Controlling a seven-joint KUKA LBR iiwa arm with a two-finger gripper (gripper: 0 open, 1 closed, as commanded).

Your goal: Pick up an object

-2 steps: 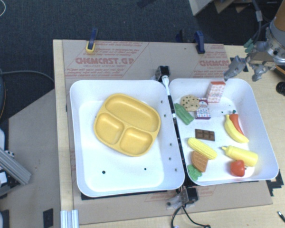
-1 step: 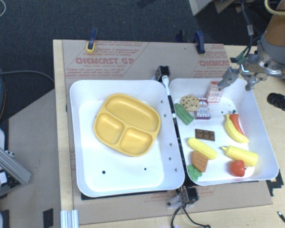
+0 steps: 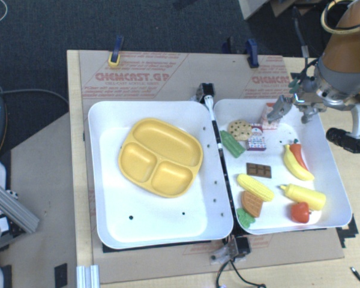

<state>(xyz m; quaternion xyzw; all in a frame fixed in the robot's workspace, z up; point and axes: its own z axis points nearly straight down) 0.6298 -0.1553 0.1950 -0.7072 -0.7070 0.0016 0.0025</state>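
Two shallow white bins sat side by side on the table (image 3: 168, 71), their inner rims touching along a dark seam. The left bin (image 3: 105, 161) held a yellow divided plate (image 3: 161, 156) near its middle, with bare white floor all round it, widest along the near and left walls. The right bin (image 3: 339, 179) was far more crowded: a cookie (image 3: 239, 128) and a green piece (image 3: 231, 143) lay close to the seam, a small pink-and-white packet (image 3: 256, 139) just beside the cookie, a brown chocolate bar (image 3: 258, 170) below that, then a corn cob (image 3: 255, 187), an orange-brown piece (image 3: 251, 204) with a green scrap (image 3: 245, 218) at the near rim. Along the right side lay a banana (image 3: 296, 165) touching a red chili (image 3: 299, 155), a yellow squeeze bottle (image 3: 304, 195) and a red tomato (image 3: 300, 212). Open floor in that bin was mostly at the far right corner and a strip between packet and banana. The pincer (image 3: 278, 111) hung at the far edge of the right bin, reaching in from the right under the grey arm with its orange band (image 3: 343, 51). The packet lay just below and left of the pincer, the cookie a little farther left (both near, neither clearly touched). I could not tell how wide the pincer stood, and nothing showed held in it.
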